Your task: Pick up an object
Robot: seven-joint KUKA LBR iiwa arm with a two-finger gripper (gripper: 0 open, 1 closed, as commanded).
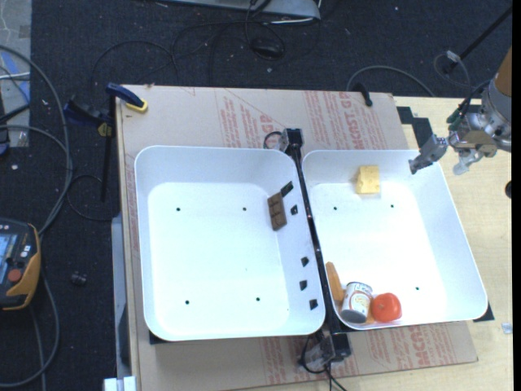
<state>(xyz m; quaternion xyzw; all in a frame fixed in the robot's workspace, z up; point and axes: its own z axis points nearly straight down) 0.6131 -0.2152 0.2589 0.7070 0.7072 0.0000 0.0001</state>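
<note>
Two white bins sit side by side. The left bin (163, 243) holds a brown chocolate bar (278, 212). The right bin (440, 243) holds a yellow sponge (368, 180), carrot (334, 279), can (356, 301) and tomato (387, 306). The gripper (444, 160) hovers spread, grasping nothing, at the right bin's far corner.

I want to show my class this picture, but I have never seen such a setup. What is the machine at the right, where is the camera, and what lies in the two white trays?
The camera is fixed above a bench and looks down at a slant. At the right edge is a robot arm's gripper, a two-finger claw for picking things up; it hangs over the right bin's far rim and holds nothing. The left bin has a small brown block near its right wall. The right bin holds a yellow block near the back, and in its near corner an orange stick, a small can and a red ball, close together.
</note>
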